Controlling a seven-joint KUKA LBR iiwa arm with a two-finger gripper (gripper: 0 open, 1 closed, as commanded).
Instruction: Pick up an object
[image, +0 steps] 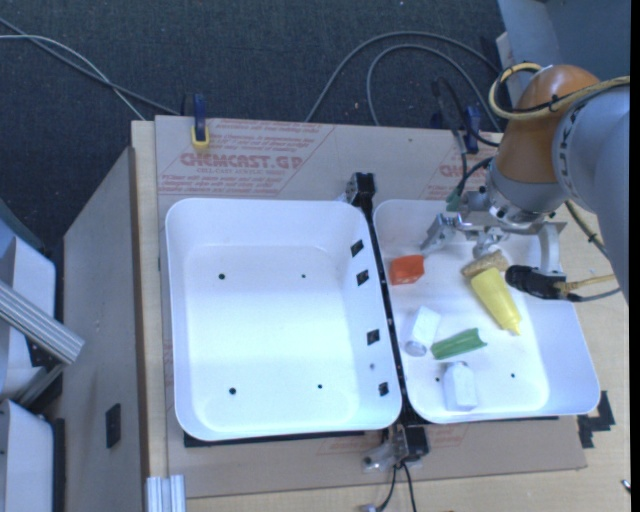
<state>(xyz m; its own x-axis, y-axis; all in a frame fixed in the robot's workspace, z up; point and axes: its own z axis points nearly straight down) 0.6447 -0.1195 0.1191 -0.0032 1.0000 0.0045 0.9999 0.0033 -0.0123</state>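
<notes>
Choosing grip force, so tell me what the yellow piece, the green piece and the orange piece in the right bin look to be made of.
Yellow piece: looks like smooth moulded plastic, evenly coloured, with a tan end.
Green piece: likely plastic or rubber, solid colour and rounded edges; too small to settle.
Orange piece: matte, blocky, possibly foam or plastic.
All lie in the right bin.

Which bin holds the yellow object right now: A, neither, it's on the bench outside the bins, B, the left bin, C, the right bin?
C: the yellow object lies in the right bin, beside the green object, below the gripper.
</notes>
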